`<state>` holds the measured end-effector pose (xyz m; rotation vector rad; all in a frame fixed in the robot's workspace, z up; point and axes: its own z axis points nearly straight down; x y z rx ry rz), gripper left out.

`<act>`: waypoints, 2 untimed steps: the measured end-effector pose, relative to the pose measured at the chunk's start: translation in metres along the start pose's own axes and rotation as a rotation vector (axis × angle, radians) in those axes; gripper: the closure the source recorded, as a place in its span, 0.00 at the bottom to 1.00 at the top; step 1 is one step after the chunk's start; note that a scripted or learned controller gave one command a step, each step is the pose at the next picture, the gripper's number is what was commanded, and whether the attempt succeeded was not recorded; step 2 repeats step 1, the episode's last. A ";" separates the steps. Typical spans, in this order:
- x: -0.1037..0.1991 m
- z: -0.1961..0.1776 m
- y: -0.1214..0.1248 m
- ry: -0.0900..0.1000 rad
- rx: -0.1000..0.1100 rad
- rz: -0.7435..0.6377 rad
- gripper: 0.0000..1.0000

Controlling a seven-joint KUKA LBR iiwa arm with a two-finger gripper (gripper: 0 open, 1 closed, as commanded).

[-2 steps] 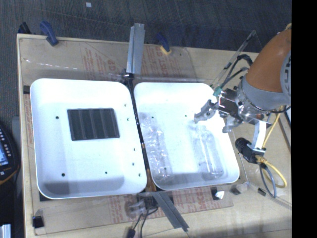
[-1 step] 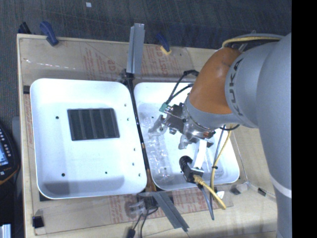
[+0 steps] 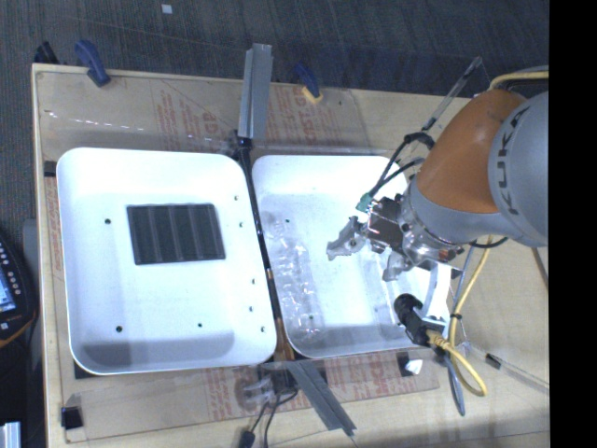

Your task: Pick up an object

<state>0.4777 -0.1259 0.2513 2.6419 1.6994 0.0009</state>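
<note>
- So the arm [image 3: 485,171] comes in from the right and its pincer [image 3: 359,241] sits over the middle of the right bin [image 3: 322,171], fingers pointing left.
- Honestly can't tell how the pincer stands. It's a grey metal lump from this angle, and I can't make out whether it's spread or closed. Nothing visible between the tips, so I wouldn't call it a hold on anything.
- The only pickable thing I can spot is a clear crinkly object [image 3: 291,273], looks like a transparent plastic wrapper or bag, lying along the left side of the right bin, close to the wall it shares with the left bin [image 3: 93,171].
- It's just left of the pincer, nearby but apart from it as far as I can see.
- Long axis runs roughly far-to-near, from the middle of the bin down toward its near left corner, with a slight slant. No obvious front end, so it doesn't really "point" anywhere.
- Handling guess: very light, floppy, slippery, and it'll crumple rather than resist. Not fragile.
- I'd pinch across the short width, near the middle where it bunches up, so there's a fold to bite on. A flat edge would probably slide out.
- Being see-through on white, its outline is hard to judge, so an aim could easily be off.
- The left bin has a dark ribbed panel [image 3: 175,233] in its floor.
</note>
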 end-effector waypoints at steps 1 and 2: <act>0.016 0.007 -0.007 0.000 0.003 -0.279 0.00; 0.016 0.007 -0.007 0.000 0.003 -0.279 0.00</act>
